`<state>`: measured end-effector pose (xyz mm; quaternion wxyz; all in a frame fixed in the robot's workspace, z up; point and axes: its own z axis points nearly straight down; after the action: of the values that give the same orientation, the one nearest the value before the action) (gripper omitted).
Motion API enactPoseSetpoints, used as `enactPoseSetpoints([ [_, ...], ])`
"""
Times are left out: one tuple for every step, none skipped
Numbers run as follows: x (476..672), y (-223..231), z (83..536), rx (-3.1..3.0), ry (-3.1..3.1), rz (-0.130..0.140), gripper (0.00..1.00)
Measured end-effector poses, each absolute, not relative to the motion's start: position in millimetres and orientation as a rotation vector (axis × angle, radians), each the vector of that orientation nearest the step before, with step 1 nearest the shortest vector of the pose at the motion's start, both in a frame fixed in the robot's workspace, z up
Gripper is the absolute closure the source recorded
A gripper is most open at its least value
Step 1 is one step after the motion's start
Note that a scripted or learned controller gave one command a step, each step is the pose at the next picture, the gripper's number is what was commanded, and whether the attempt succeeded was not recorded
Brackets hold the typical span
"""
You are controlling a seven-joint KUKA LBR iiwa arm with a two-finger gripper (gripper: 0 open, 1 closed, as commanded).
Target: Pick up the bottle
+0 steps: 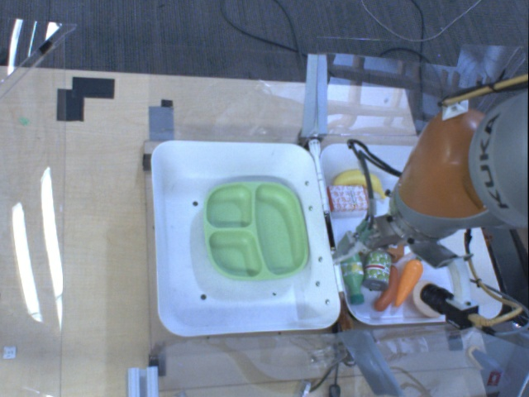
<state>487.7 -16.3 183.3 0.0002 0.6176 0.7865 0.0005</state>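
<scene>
Orange-banded arm [442, 168] holds the gripper [369, 236] low over the green bottle [353, 276], finger state indeterminate; bottle not yet lifted.

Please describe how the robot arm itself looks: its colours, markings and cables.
The grey KUKA arm has a rounded body with a wide orange band and dark KUKA lettering along its grey shell. Thin black cables loop near its wrist, above the metallic gripper.
</scene>
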Motion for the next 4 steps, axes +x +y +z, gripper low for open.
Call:
enactPoseSetpoints([
  [487.7, -16.3, 183.3, 1.94, 2.47, 0.002, 0.0],
  [487.7, -16.3, 183.3, 1.94, 2.47, 0.002, 0.0],
  [487.7, -16.3, 183.3, 1.94, 2.47, 0.002, 0.0],
  [487.7, -16.3, 183.3, 1.94, 2.47, 0.002, 0.0],
])
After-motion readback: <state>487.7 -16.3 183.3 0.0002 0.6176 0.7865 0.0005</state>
